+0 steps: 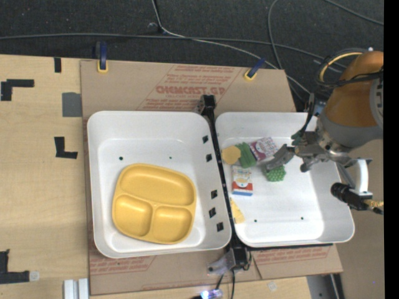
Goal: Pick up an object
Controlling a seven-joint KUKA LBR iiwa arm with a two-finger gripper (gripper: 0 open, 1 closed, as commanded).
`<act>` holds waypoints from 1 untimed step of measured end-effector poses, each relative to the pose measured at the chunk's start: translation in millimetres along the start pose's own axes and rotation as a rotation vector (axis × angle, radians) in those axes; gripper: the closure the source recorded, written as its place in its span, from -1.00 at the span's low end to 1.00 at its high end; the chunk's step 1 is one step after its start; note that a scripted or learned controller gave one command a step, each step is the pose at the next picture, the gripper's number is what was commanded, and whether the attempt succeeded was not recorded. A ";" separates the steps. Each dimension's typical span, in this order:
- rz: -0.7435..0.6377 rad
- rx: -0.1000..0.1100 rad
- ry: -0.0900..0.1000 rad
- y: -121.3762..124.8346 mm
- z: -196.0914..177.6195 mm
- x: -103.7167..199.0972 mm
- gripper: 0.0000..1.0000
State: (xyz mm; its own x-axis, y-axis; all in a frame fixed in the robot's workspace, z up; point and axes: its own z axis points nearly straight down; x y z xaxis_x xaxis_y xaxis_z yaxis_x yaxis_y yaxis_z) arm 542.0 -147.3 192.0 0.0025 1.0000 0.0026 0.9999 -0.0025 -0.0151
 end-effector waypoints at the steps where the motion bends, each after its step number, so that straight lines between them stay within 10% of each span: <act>1: -0.004 -0.013 -0.002 3.1 -7.4 0.4 -1.00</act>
State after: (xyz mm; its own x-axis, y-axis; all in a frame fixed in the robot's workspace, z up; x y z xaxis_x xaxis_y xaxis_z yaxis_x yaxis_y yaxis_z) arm 545.2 -146.9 199.3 -0.0013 1.0000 0.0004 1.0000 0.0013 -0.0017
